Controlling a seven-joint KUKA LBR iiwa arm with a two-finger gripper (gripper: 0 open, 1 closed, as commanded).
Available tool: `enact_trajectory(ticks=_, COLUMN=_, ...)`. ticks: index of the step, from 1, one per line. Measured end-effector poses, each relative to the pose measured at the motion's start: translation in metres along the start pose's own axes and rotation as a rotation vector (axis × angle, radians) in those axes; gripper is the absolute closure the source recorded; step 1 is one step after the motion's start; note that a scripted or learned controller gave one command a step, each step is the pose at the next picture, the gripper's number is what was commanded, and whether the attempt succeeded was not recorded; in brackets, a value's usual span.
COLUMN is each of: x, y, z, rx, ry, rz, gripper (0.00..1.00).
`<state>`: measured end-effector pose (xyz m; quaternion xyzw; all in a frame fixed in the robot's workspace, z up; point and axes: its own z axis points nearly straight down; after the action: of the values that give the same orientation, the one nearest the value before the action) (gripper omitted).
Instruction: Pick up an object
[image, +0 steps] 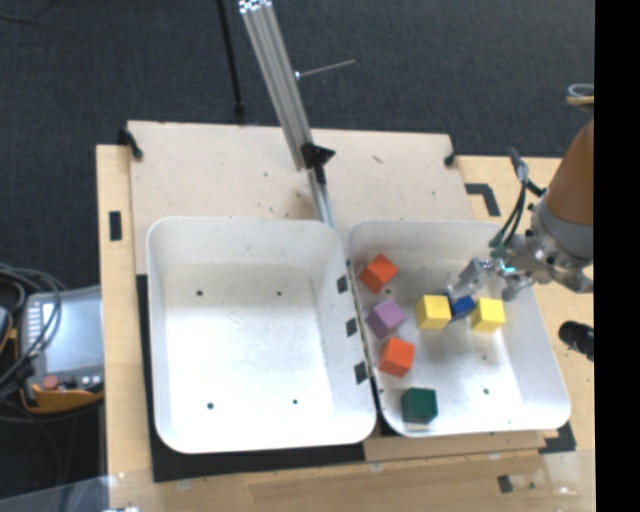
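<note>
The right bin (535, 385) holds several blocks: an orange one (378, 271), a purple one (385, 317), a yellow one (433, 311), a small blue one (461, 306), a second yellow one (488, 314), a second orange one (397, 356) and a green one (419, 405). My gripper (488, 287) reaches in from the right and hangs just above the blue block and the second yellow block. Its fingers are spread open, one towards the blue block and one past the yellow block. Nothing sits between them.
The left bin (250, 335) lies beside the right one, and they share a raised rim (355, 320). A slanted metal pole (285, 90) rises behind the bins. A control box with cables (55, 340) sits off the bench at the left.
</note>
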<state>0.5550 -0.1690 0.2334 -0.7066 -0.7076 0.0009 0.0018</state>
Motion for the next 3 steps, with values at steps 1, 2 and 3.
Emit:
enact_trajectory(ticks=1, x=0.000, y=0.001, z=-0.003, rx=-0.005, ry=-0.001, rz=0.000, gripper=0.00)
enact_trajectory(ticks=2, x=0.004, y=-0.002, z=0.041, rx=0.000, ry=-0.002, rz=0.003, gripper=0.00)
enact_trajectory(ticks=3, x=-0.004, y=-0.006, z=0.086, rx=0.000, ry=-0.002, rz=0.003, gripper=0.00)
